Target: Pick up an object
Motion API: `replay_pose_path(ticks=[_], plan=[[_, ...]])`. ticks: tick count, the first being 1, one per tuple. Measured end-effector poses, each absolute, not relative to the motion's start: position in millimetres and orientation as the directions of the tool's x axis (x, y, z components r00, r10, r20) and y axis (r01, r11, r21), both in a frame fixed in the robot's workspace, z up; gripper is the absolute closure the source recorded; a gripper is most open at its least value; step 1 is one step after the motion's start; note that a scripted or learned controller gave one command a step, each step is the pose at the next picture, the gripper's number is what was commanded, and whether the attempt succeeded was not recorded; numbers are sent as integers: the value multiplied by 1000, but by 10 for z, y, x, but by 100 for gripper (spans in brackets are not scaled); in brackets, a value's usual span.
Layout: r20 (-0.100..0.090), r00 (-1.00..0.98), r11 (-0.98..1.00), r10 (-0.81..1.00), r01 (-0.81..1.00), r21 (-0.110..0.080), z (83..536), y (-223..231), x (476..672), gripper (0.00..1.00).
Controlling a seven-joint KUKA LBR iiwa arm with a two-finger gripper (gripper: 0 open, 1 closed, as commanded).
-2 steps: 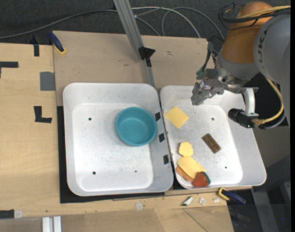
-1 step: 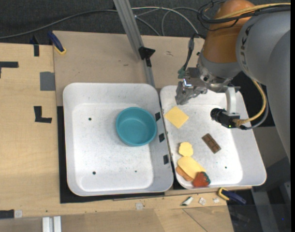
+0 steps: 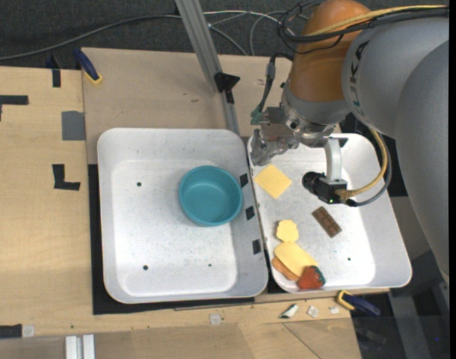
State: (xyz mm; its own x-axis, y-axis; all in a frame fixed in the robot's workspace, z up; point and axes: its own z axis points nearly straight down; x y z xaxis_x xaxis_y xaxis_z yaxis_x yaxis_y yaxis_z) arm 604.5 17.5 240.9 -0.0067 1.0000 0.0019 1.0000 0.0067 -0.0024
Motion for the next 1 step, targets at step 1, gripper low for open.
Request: replay_pose_path(ticks=[1], plan=[[1,-6,6,1000,1000,-3,2400,611,5963,100]])
